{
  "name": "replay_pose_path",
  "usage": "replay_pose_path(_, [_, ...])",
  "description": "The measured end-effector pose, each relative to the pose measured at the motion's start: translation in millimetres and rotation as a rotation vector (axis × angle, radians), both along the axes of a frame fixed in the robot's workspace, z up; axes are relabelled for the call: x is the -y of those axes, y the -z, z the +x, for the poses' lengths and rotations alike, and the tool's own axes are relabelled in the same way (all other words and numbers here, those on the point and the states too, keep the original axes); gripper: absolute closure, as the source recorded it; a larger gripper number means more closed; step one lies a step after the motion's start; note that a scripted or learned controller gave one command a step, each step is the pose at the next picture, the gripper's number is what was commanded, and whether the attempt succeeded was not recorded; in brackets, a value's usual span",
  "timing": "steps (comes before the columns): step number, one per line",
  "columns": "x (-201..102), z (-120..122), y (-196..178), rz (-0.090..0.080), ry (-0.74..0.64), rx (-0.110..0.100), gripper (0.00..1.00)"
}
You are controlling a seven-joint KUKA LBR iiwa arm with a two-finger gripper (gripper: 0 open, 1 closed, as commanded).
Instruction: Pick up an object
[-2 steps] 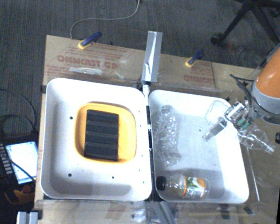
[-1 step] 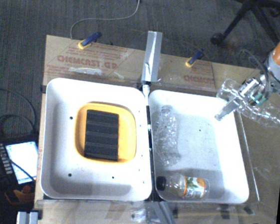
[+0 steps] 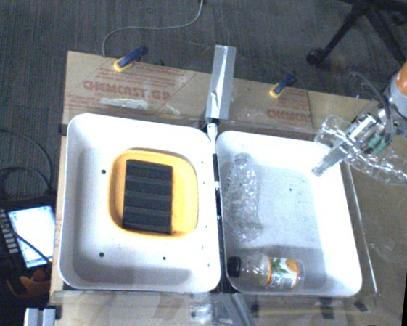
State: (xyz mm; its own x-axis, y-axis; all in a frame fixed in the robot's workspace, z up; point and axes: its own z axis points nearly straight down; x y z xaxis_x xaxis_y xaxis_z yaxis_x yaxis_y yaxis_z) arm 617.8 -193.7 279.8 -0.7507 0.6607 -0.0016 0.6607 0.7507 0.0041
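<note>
Two white bins [image 3: 77, 181] sit side by side; the right one holds a crumpled clear bottle [image 3: 242, 196] and a labelled bottle [image 3: 268, 270]. Fingers [image 3: 328, 162] hover above its far right corner, their spread indiscernible.

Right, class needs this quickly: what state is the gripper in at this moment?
Gripper: above the right bin's upper right corner, nothing between its fingers; open or shut cannot be told.

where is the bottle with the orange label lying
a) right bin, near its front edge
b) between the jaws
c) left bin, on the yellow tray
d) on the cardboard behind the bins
a: the bottle lies on its side along the right bin's front edge, apart from the gripper near the bin's back right corner.
</note>
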Motion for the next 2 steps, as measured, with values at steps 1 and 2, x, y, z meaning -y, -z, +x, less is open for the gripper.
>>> replay_pose_path(1, [6.2,2.3,-78.7,-0.002,-0.014,0.001,0.00])
replay_pose_path(2, [-5.0,-38.2,100.2,-0.004,0.080,-0.004,0.00])
